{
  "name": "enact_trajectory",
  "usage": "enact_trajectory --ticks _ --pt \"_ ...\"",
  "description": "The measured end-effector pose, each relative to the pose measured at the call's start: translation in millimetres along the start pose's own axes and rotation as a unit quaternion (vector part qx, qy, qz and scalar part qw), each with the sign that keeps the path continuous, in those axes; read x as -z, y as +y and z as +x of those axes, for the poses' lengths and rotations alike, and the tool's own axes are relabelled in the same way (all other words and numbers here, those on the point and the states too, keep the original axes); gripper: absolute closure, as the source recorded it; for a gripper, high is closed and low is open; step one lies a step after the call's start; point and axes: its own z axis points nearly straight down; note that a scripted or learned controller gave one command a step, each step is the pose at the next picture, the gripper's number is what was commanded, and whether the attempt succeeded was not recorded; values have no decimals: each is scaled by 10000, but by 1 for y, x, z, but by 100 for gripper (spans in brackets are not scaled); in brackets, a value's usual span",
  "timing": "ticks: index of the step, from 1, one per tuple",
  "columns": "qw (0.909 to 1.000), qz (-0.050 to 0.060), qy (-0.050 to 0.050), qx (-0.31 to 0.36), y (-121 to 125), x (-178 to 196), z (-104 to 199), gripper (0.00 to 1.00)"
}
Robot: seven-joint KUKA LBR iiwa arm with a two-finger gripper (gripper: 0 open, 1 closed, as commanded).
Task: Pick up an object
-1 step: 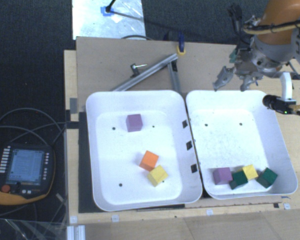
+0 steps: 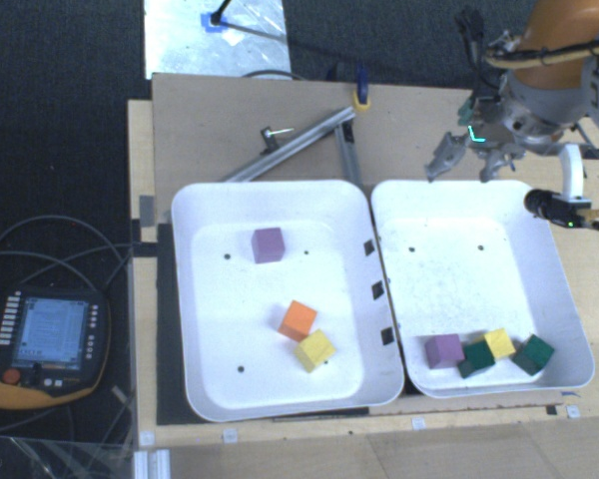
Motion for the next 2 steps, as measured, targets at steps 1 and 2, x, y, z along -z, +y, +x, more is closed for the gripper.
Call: enact_trajectory --ticks 1,2 --pt "10000 29 -3 -17 -6 -61 0 0" --pt "10000 22 -5 -19 -5 -104 -5 0"
